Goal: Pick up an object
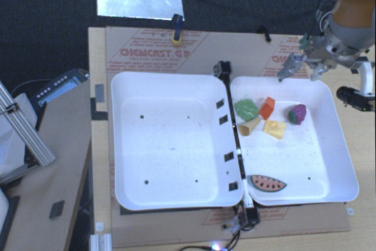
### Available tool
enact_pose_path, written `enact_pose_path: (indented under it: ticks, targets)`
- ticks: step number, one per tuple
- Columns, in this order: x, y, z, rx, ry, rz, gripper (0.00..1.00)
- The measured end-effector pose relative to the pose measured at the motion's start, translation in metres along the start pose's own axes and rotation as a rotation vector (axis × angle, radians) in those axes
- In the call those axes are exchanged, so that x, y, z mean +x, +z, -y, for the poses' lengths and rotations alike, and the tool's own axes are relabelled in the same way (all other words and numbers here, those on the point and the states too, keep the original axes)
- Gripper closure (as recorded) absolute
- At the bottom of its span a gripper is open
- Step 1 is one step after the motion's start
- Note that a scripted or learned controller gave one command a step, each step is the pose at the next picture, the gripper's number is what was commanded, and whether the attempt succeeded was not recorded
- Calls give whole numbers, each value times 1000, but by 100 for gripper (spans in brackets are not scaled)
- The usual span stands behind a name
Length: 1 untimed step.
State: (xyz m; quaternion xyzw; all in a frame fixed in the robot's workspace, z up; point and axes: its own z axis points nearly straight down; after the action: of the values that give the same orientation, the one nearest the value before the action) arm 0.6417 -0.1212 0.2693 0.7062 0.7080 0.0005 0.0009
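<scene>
Objects lie in the right bin: a watermelon slice at its near left corner, then lettuce, a yellow block, an orange block, grapes and a cone clustered toward its far edge. The gripper hangs over the far rim, fingers spread apart, gripping nothing.
</scene>
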Motion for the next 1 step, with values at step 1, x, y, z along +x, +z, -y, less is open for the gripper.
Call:
enact_pose_path:
  ticks: [1]
  targets:
    - [-35,153,87,17,7,-3,0]
